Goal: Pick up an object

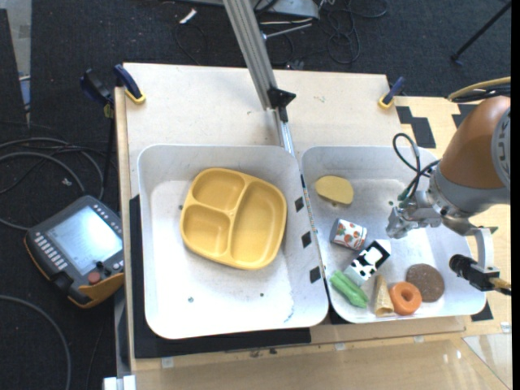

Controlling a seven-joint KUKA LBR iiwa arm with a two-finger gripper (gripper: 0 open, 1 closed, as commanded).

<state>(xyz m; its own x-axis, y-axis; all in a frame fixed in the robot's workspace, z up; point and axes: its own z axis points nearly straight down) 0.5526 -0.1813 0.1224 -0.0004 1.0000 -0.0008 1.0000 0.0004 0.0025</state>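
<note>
Two white bins sit side by side on the bench. The left bin (pixel 162 299) holds a yellow divided plate (pixel 234 217), lying flat near its middle. The right bin (pixel 370 157) holds the small things: a yellow chip-shaped piece (pixel 334 189) at the far side, a small white can with red marks (pixel 348 234) lying on its side with its long axis running left to right, a black-and-white block (pixel 370 259) just nearer, a green pod (pixel 348 289) whose long axis slants from far left to near right, an orange ring (pixel 405 298) touching a tan wedge (pixel 383 297), and a brown disc (pixel 425 283). The arm reaches in from the right; its gripper (pixel 404 220) hangs over the right part of that bin, apart from the can, and nothing shows between it and any thing; whether it is open or closed I cannot tell.
</note>
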